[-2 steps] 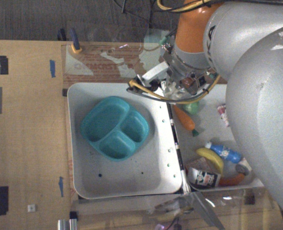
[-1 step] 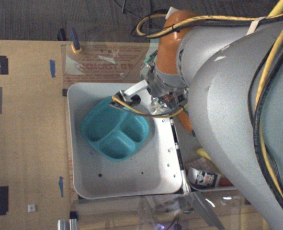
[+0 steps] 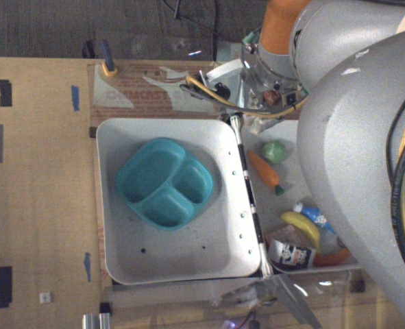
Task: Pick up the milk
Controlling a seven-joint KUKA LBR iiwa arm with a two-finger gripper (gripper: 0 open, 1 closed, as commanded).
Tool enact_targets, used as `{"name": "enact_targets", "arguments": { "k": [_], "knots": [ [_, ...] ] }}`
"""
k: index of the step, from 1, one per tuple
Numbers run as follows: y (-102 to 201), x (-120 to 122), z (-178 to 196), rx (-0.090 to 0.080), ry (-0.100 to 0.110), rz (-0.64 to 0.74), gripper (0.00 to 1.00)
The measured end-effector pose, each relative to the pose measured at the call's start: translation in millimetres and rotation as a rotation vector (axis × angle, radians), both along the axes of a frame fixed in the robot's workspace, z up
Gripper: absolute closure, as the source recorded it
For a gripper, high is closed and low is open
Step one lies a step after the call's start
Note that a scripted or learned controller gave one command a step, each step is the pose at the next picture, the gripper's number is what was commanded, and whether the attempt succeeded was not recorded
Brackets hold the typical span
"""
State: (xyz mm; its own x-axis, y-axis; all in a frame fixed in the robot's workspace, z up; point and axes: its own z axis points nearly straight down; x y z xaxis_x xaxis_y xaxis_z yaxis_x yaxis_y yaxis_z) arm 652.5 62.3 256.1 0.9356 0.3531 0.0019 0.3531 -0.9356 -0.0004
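Milk: carton (image 3: 292, 254) lies tipped in the right bin (image 3: 295, 178), wedged beside the banana (image 3: 302, 227).
Gripper: state can't be told; arm (image 3: 353, 149) blocks it.

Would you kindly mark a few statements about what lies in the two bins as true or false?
1. A teal divided plate lies in the left bin. True.
2. The carrot lies in the left bin beside the plate. False: it lies in the right bin, close to the wall between the bins.
3. The banana lies in the right bin. True.
4. The small green item is nearer the bottom of the picture than the carrot. False: it sits above the carrot.
5. The milk carton is lifted clear of the bins. False: it lies in the right bin's lower corner, below the banana.
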Motion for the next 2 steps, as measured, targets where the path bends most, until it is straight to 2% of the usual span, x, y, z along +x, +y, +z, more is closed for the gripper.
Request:
{"name": "enact_targets", "arguments": {
  "k": [1, 2],
  "knots": [
    [39.9, -9.1, 26.3, -0.001, 0.001, -0.164, 1.00],
    [37.8, -8.4, 36.1, -0.001, -0.001, -0.168, 1.00]
  ]
}}
